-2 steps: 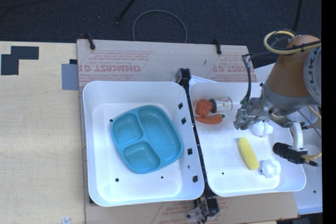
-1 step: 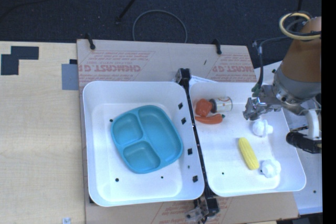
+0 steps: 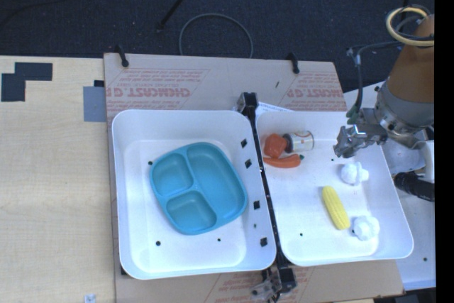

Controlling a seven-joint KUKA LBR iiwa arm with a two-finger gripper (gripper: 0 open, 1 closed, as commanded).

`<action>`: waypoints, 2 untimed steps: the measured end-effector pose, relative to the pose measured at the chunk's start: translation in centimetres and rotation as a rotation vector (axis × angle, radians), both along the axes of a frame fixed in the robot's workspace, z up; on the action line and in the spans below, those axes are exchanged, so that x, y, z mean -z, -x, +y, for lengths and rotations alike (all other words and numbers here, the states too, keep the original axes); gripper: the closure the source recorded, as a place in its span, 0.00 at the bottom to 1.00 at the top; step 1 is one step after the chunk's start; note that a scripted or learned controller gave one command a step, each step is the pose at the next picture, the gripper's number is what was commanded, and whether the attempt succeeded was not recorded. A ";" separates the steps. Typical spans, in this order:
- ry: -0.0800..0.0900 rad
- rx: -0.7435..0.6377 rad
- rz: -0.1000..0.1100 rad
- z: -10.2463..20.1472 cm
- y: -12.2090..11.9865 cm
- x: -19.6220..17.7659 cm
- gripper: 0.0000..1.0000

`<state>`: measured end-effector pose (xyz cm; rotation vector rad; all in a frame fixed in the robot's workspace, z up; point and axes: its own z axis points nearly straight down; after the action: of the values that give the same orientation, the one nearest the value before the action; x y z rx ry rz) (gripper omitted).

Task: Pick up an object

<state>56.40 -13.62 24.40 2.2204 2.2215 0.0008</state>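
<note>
The right bin (image 3: 312, 252) holds a yellow corn cob (image 3: 335, 207), a white crumpled lump (image 3: 352, 173), another white lump (image 3: 365, 227), an orange-red carrot-like piece (image 3: 278, 150) and a small pale cylinder (image 3: 303, 141) beside it. My gripper (image 3: 350, 141) hangs over the right bin's far right part, just above and left of the upper white lump. Nothing shows between its dark fingers. The left bin (image 3: 135, 238) holds a blue divided plate (image 3: 198, 186).
A black divider clip line (image 3: 257, 181) runs between the two bins. Cardboard (image 3: 184, 85) lies under the bins. The arm's orange band (image 3: 413, 71) and grey wrist stand over the right bin's far right corner. A black cable (image 3: 420, 186) lies at the right edge.
</note>
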 end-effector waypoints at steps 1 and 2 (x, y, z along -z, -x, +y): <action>-0.002 -0.002 0.004 5.4 -0.4 0.6 1.00; -0.002 -0.004 0.002 10.4 -1.8 -0.1 1.00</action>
<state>58.21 -3.25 24.52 2.2180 2.2277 0.0004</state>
